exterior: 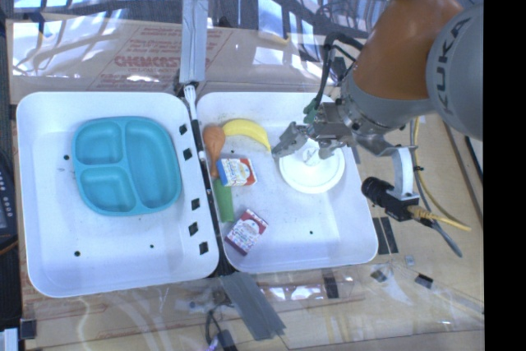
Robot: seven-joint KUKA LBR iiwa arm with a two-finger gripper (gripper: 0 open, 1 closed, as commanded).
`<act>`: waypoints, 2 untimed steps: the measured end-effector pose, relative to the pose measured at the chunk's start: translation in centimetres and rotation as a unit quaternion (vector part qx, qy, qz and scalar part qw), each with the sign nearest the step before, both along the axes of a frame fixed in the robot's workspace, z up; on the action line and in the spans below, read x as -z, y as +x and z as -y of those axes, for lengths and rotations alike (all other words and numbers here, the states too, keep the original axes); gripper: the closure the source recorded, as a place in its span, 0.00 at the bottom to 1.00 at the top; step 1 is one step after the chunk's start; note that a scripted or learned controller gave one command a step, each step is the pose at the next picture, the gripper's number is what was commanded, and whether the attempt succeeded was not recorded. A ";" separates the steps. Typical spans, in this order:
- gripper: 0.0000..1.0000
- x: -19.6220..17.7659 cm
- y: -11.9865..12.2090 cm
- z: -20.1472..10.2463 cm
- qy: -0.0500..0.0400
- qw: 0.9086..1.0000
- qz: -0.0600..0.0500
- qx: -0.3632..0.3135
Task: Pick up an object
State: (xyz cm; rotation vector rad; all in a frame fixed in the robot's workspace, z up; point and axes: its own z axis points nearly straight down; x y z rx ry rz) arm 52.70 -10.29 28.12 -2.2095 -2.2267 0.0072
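Note:
My gripper (307, 145) hangs over the right bin (349, 238), its fingers spread open just above a small white plate (312, 174). Nothing sits between the fingers. To its left lie a yellow banana (246, 131), an orange-brown drumstick-shaped toy (214, 143), a small red and white carton (236, 171), a green stick (223, 200) and a red snack box (246, 231) near the bin's front left.
The left bin (49, 259) holds a teal divided tray (126, 164). A ridge with black clips (196, 193) separates the two bins. Cardboard and clear plastic sheeting (140, 53) lie behind the bins. The arm's orange band (403, 37) looms over the right bin's back right.

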 end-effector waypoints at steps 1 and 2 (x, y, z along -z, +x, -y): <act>0.00 12.8 7.7 0.0 0.000 1.000 -0.002 -0.007; 0.00 17.7 5.8 1.4 -0.001 0.995 0.010 -0.099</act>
